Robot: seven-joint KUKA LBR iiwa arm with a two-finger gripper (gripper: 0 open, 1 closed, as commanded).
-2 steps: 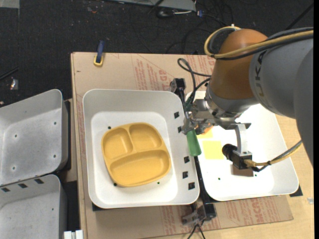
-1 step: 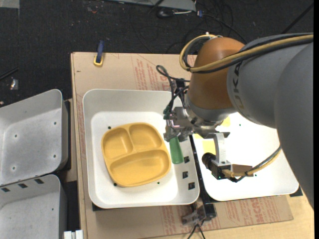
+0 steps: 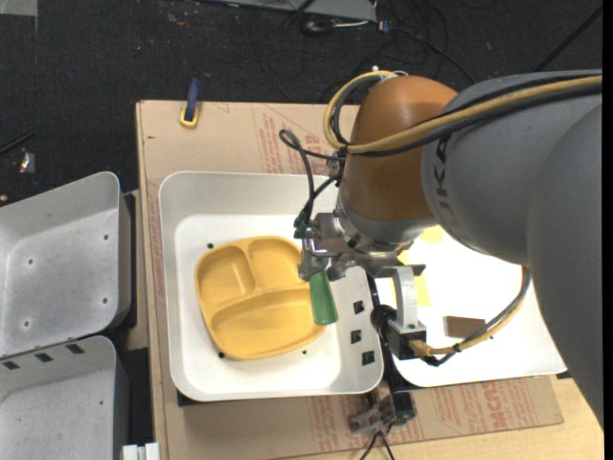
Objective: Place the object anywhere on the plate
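Note:
A yellow divided plate (image 3: 251, 297) lies in the left white bin (image 3: 182, 266). A green cylindrical object (image 3: 322, 300) hangs upright at the plate's right edge, held between the fingers of my gripper (image 3: 319, 278), which comes down from the orange wrist band above. The gripper is shut on the green object's upper end. The object's lower end sits over the plate's right rim; whether it touches the plate I cannot tell.
The right bin (image 3: 479, 353) holds a yellow item (image 3: 429, 238), partly hidden by the arm, and a brown block (image 3: 464, 327). The bulky grey arm covers most of the right bin. Perforated white panels (image 3: 57, 257) stand at the left. A blue-and-yellow tool (image 3: 191, 103) lies on the cardboard.

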